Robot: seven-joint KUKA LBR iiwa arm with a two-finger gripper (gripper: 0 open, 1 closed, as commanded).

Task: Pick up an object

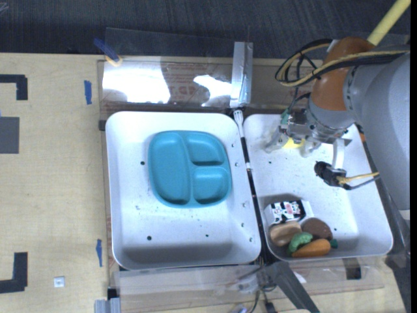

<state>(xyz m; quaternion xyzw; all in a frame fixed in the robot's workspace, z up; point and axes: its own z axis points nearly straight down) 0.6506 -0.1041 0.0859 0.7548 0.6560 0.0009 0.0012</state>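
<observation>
In the right bin's near corner (365, 243), well apart from the end effector (290, 137) hovering with a finger state I cannot tell, toy foods (303, 235) are lying clustered, appearing light, rigid and smooth, probably best gripped across the outermost brown piece (317, 227).

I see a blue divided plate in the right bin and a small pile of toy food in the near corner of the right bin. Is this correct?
Not quite. The blue divided plate lies in the left bin, not the right one. The camera view shows this. The pile of toy food is indeed in the near corner of the right bin.
</observation>
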